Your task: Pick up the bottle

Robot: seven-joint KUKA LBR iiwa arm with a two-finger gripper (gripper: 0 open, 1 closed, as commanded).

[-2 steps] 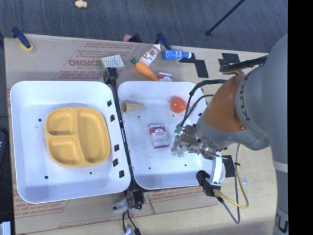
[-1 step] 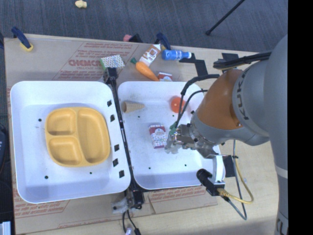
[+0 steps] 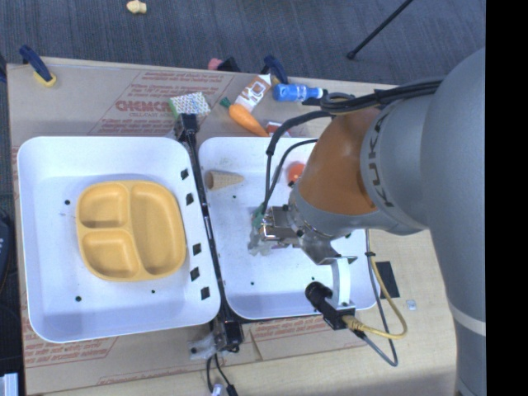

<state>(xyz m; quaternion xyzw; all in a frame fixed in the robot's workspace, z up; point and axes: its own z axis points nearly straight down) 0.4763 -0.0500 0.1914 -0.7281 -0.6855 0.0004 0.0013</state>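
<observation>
My gripper [image 3: 264, 234] hangs low over the middle-left floor of the right bin [image 3: 247, 299], under the orange-banded wrist. The arm hides much of that bin. A small white bottle with an orange label [image 3: 253, 92] lies on the cardboard behind the right bin, outside it. Beside it on the right lies a blue bottle [image 3: 295, 93]. Both are well away from the gripper, beyond the bin's far rim. I see nothing held at the gripper.
A tan cone [image 3: 223, 180] lies in the right bin's far-left part, and a red-orange object [image 3: 295, 172] peeks out by the arm. A carrot [image 3: 246, 120] rests behind the bin. The left bin [image 3: 37, 221] holds a yellow divided plate [image 3: 130, 229].
</observation>
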